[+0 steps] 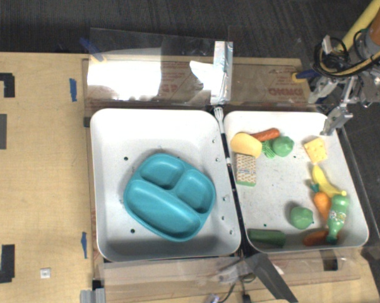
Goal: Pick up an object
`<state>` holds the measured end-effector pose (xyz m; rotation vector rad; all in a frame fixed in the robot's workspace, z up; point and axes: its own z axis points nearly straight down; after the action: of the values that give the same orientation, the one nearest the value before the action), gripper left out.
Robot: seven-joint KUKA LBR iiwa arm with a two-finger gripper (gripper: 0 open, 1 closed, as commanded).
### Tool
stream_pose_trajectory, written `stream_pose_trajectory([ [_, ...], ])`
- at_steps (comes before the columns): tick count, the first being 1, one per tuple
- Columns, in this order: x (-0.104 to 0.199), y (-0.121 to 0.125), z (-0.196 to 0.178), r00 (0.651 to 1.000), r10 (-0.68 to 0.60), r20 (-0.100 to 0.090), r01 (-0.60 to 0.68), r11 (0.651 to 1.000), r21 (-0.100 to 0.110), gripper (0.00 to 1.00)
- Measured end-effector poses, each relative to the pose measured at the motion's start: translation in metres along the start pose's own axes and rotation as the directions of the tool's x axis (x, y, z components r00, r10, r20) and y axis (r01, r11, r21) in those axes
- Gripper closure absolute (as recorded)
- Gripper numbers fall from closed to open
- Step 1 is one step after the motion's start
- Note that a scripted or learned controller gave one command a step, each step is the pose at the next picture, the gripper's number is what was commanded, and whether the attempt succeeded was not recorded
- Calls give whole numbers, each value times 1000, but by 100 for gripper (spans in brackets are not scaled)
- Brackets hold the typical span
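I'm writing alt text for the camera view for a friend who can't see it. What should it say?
A robot arm's claw hovers at the top right corner of the right bin, which holds scattered toy food including a banana, a carrot and a cheese wedge. The left bin holds a teal divided plate.

A blue sectioned plate [170, 196] lies tilted in the left bin [108, 137]. Everything else sits to the right of that plate, in the right bin [275, 194]: a yellow lemon [245, 144] nearest it, touching a cracker [246, 170] just below. Beyond the lemon lie a red-orange carrot [266, 134] and a green ball [281, 146], then a cheese wedge [315, 150]. Farther right and lower are a banana [324, 182], a small carrot [321, 202], a green bottle [338, 214], a second green ball [300, 217] and a dark cucumber [266, 236]. The tool [334, 120] hangs over that bin's upper right corner, above the cheese.
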<state>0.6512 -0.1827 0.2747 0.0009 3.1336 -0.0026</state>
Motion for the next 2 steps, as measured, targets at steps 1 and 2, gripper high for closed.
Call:
stream_pose_trajectory([
  [1, 12, -41, 182, 968, -250, 1, 250, 968, 0, 0],
  [2, 70, -40, 186, 935, -355, 1, 355, 935, 1, 0],
])
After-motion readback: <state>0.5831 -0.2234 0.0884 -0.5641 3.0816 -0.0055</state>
